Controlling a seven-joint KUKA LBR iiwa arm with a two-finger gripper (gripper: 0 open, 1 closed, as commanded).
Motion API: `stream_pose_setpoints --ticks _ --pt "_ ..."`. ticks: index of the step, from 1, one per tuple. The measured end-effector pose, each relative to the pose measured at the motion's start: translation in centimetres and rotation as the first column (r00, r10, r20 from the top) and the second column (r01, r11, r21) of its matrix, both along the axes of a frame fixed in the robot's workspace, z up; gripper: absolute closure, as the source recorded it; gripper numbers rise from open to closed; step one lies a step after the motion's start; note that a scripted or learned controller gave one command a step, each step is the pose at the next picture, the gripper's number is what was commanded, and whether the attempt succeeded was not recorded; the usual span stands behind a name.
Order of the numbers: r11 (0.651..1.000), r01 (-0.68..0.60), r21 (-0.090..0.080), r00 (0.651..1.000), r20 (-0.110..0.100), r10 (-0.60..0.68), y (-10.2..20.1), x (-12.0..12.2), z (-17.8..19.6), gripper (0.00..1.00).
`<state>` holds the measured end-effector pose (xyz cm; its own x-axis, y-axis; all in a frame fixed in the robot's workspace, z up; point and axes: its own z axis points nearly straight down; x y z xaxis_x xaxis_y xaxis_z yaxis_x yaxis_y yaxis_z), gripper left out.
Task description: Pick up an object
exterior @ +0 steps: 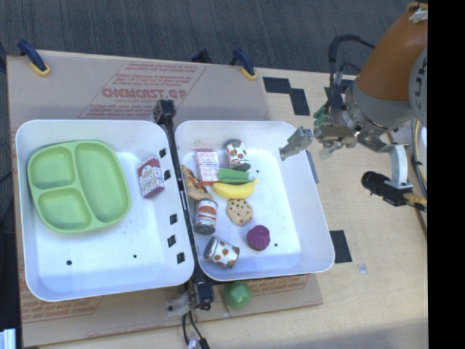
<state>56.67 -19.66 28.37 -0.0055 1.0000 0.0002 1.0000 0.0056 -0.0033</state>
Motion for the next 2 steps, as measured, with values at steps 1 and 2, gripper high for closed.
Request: stream_pose_setpoints --ticks 1,2 --pt "1.000 -0.001 0.001 1.000 -0.004 0.001 0.0 -1.9 -15.2 0.00" --pt "1.000 -0.001 0.000 1.000 0.000 0.001 -1.5 -6.7 -19.2 0.00"
